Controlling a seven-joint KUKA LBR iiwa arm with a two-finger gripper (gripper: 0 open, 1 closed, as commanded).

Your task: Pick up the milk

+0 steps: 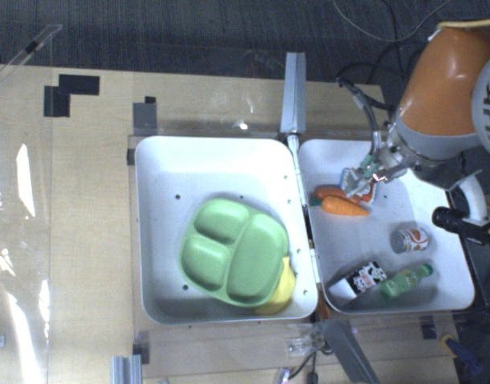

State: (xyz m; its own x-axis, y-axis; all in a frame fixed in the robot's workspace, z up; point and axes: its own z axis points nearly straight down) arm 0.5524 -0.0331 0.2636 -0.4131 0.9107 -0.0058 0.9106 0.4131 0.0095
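Milk, a small black-and-white patterned carton, lies at the near edge of the right white bin, beside a green bottle. The gripper hovers farther away, over an orange carrot; its opening I cannot tell. The approach step is in hand: it must next travel nearer, above the carton.

Pretty evenly lit from overhead, nothing dim. The two white bins come out bright but not blown out, with soft shadows pooling along their inner walls and under the green tray. There's glare on the clear sheet at left, showing as white streaks, plus a small hot spot on the metal divider between the bins. Whole frame is a bit soft and low-res; the small stuff looks fuzzy.
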